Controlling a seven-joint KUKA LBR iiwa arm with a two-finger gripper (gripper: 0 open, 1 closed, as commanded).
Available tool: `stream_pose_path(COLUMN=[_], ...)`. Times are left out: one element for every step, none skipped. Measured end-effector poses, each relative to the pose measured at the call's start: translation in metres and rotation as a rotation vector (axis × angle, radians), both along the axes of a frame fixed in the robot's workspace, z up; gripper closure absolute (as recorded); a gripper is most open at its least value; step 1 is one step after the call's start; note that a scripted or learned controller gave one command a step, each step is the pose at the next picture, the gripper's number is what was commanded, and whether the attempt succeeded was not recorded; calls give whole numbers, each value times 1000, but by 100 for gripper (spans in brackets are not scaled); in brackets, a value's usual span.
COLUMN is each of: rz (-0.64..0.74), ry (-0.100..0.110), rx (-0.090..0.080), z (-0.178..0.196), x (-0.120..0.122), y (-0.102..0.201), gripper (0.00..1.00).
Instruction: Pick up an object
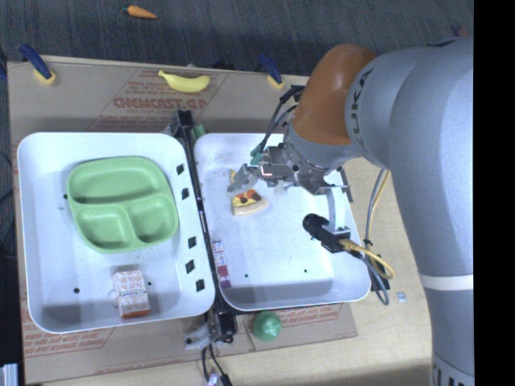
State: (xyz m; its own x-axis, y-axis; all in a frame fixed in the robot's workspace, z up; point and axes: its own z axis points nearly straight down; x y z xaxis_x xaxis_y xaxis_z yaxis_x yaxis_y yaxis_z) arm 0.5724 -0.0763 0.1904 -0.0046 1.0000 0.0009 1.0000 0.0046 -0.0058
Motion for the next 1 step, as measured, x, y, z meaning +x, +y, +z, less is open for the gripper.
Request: stream_pose_path(rz=[2], ry=[-7], rx=[-1], z=[163], x=[3], y=[61], gripper=[0])
